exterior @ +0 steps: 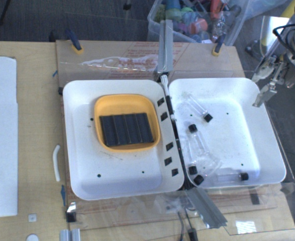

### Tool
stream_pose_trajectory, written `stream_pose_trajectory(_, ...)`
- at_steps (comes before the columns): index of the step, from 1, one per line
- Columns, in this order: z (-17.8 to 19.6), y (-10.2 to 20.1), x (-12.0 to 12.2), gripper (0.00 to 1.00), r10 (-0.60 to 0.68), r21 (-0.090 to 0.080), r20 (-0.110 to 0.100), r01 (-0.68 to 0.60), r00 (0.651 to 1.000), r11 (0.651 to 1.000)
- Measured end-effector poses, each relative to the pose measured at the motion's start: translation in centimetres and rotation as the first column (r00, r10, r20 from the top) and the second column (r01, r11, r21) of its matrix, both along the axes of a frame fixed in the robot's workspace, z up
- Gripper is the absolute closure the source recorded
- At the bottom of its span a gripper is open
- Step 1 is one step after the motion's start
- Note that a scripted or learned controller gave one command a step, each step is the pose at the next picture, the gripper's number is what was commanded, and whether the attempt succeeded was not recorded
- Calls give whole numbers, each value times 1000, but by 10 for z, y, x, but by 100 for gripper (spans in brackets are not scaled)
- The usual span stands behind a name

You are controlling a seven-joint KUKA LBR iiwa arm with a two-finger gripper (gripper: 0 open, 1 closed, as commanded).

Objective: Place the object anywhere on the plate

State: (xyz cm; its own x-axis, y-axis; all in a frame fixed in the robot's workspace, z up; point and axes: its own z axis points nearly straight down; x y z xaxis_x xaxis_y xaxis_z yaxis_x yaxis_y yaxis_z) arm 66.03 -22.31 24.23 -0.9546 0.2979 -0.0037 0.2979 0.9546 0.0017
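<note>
Look at the left bin (77,134): you have a yellow plate (101,104) sitting near its middle, and a dark ribbed block (126,129) lies flat on that plate, well inside its rim. The block covers most of the plate's floor, leaving a band of yellow on the far side and along the left.

Your gripper (263,95) hangs at the far right corner of the right bin (248,134), above the bin's rim and well apart from the plate and the block. From this angle you cannot tell how far apart its fingers stand, and nothing shows between them.

In the right bin you see clear plastic tubes (200,152) lying loose, with small black caps on their ends scattered across the white floor. A grey metal strip (166,46) runs along the seam between the two bins toward the far side.

Beyond the bench (26,44), on the far side, stands a clear tub of colourful odds and ends (197,9). A white sheet (1,134) lies on the bench at the left.
</note>
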Motion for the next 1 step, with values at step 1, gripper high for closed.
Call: stream_pose_trajectory(1,15,2,1,0,111,-3,5,-111,994,994)
